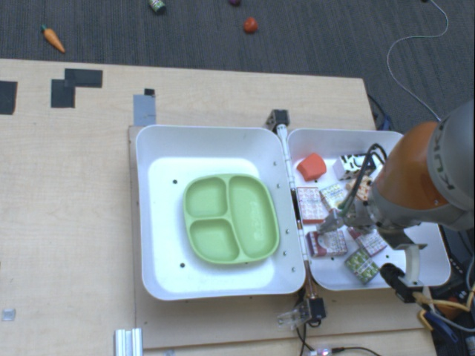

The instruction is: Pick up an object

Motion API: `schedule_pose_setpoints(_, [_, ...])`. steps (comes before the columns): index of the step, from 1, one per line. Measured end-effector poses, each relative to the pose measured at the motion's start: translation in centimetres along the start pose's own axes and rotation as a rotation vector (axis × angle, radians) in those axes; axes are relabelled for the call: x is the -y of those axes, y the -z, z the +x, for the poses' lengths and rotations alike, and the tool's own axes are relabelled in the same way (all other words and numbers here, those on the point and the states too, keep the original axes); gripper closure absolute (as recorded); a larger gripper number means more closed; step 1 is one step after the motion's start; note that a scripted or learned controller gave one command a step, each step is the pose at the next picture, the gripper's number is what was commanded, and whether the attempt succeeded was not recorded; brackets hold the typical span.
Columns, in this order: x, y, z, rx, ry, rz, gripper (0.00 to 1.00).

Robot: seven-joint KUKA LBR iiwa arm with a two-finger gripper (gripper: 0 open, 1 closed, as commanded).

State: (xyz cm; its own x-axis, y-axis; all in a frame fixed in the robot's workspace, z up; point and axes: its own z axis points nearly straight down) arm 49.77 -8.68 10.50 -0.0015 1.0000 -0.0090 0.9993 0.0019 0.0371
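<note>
Pale wooden counter [67, 199] holds the right white bin [430, 265], where the gripper [335, 225] hovers over small packets [332, 241], its grip state unclear.

The green tray [231, 219] takes up the middle of the left bin [159, 221]; bare white floor rings it, widest on the tray's left. Right of the tray, past the bin walls, the right bin [434, 262] is crowded: an orange block [312, 167] and packets [309, 204] lie close together, and the arm [415, 180] covers much of it.
</note>
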Motion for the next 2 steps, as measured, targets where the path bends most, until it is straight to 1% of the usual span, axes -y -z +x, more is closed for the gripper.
schedule_pose_setpoints(1, [-0.22, 1.11, 0.07, 0.000, 0.004, -0.005, 1.00])
schedule_pose_setpoints(2, [-0.21, 1.10, 0.07, 0.000, 0.004, -0.005, 0.00])
